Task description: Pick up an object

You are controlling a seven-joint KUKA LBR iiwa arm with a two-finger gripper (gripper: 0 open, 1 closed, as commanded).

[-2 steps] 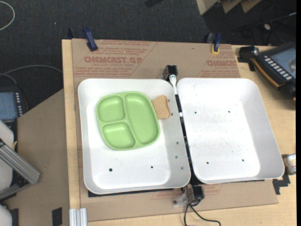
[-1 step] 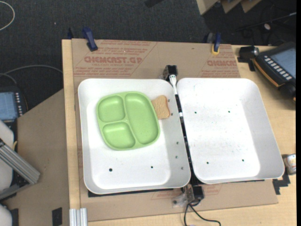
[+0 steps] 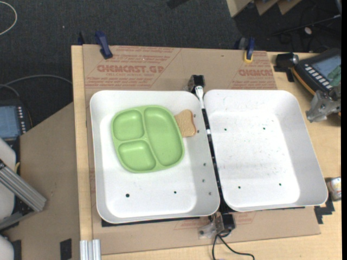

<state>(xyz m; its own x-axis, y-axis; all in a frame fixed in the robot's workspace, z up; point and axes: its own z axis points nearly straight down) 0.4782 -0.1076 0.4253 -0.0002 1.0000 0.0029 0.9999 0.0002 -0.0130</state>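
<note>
Camera view looks down at a slant on a brown desk (image 3: 162,64) printed with red lettering, carrying two shallow white bins side by side. Left bin (image 3: 108,199) holds a light green divided plate (image 3: 147,138) with three compartments, lying flat in the upper half of the bin and turned a little askew. Just beside the plate's upper right rim, touching or slightly overlapping it, lies a small tan piece that looks like a slice of bread or a cracker (image 3: 186,123); its exact kind cannot be told. Right bin (image 3: 260,150) has a speckled white floor with a few small dark holes. Between the two bins runs a narrow dark strip with a black clip (image 3: 196,82) at its far end. Two clamps grip the desk's far edge, a blue one (image 3: 103,44) on the left and a blue and yellow one (image 3: 249,49) on the right. As for the tool, I cannot tell whether it is spread or pressed together
</note>
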